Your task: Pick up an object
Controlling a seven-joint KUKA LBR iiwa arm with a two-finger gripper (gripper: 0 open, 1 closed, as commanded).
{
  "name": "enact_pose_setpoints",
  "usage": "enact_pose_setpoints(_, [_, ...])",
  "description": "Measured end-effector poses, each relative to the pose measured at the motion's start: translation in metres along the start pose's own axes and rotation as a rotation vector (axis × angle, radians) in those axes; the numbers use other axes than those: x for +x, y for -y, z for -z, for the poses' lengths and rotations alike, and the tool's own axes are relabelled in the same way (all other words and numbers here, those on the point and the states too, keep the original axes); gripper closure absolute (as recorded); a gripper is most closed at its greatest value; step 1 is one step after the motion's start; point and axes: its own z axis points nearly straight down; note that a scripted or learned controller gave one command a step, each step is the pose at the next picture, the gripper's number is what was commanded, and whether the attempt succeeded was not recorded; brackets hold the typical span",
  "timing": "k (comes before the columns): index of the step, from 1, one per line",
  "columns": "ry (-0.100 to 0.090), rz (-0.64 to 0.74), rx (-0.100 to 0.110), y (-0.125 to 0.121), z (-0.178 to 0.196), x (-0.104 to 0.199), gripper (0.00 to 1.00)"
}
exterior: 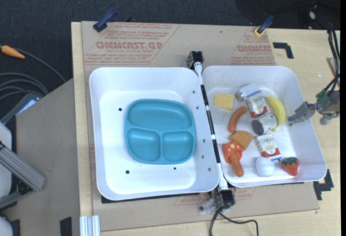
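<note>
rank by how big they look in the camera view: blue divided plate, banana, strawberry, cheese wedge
1. blue divided plate, by far the largest
2. banana
3. cheese wedge
4. strawberry, though it looks close to the cheese in size

- A blue divided plate [160, 131] lies in the middle of the left white bin [102, 94], left of centre in the frame.
- A blue clamp [105, 19] grips the bench's top edge at the upper left.
- A yellow-and-blue clamp [264, 25] sits at the upper right.
- The brown printed board [130, 46] lies under both bins.
- Grey cables [21, 86] curl at the far left.
- An orange tip [12, 52] lies at the left edge.
</note>
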Motion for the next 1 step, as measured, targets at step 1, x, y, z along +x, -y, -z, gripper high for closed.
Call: enact_pose_setpoints(1, [0.005, -0.001, -0.011, 0.0134, -0.1404, 0.0642, 0.0])
